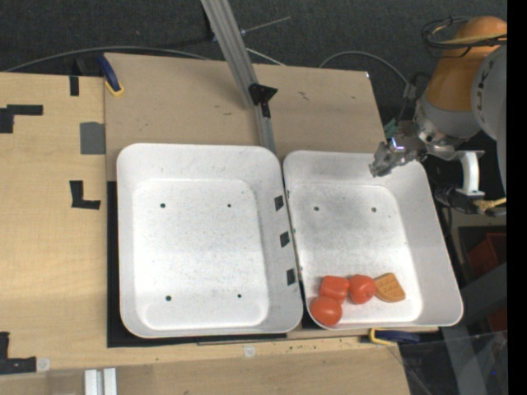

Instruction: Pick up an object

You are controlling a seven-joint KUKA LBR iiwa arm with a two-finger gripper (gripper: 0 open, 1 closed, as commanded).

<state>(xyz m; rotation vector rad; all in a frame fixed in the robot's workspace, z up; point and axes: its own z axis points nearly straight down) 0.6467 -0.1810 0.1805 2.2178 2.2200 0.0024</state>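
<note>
Camera view, looking down at a slant: two shallow white plastic bins sit side by side on the wooden bench, the left bin (pixel 140 220) and the right bin (pixel 412 220). Low in the right bin, toward the frame's lower right, three small red rounded objects (pixel 342 295) cluster together, touching, with an orange-tan wedge-shaped object (pixel 389 288) just beside them. At the upper right, the grey arm's gripper (pixel 384 164) hangs over the right bin's far rim, well apart from the objects; whether it is open, I cannot tell.
</note>
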